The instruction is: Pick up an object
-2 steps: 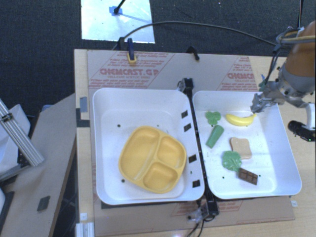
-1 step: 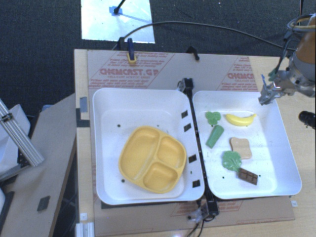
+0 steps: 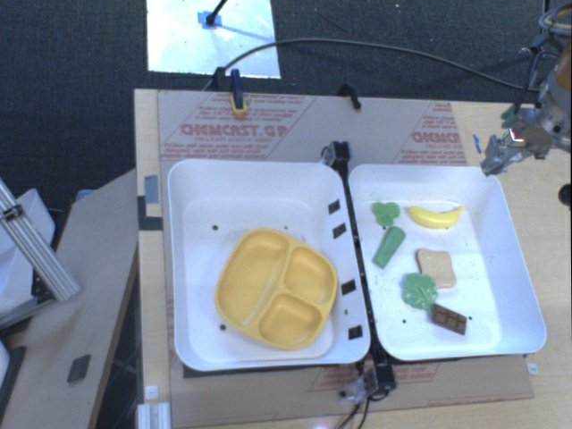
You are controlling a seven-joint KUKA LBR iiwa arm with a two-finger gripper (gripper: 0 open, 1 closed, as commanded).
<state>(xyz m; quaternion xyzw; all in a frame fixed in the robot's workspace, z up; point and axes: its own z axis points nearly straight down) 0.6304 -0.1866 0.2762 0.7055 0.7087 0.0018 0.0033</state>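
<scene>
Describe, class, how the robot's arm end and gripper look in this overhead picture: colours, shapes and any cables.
At the view's upper right edge, the gripper is a small grey metal assembly with thin, pale fingers. Above it sits a bulkier grey wrist housing with a warm orange-tan patch, and dark cables loop beside it. It is too blurred to make out markings.

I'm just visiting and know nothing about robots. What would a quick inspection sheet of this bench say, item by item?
Surface: wooden bench bearing two shallow white bins; left bin, right bin.
Job's things: right bin holds yellow toy banana, green toy broccoli, green toy pod, tan toast slice, green leafy piece, brown chocolate bar.
Clutter: yellow compartment tray in left bin.
Grippers: gripper over right bin's far right corner; holds nothing visible.
Cables: black cable arcs across the back.
Surroundings: dark carpet, shiny floor plate.
</scene>
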